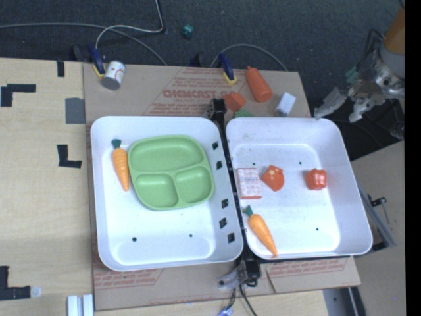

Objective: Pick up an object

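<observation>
My gripper (342, 105) hangs outside the right bin's (342, 242) upper-right corner, fingers spread, holding nothing. I judge the red tomato (316, 179) nearest; I'd come straight down over it, well clear of the bin wall.

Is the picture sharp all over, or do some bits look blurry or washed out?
In the camera view, the bins' contents look fairly sharp: the green plate and both carrots. The tool at the right edge is soft and blurred. The white bin floors look bright, slightly washed out; shadows stay faint.
</observation>
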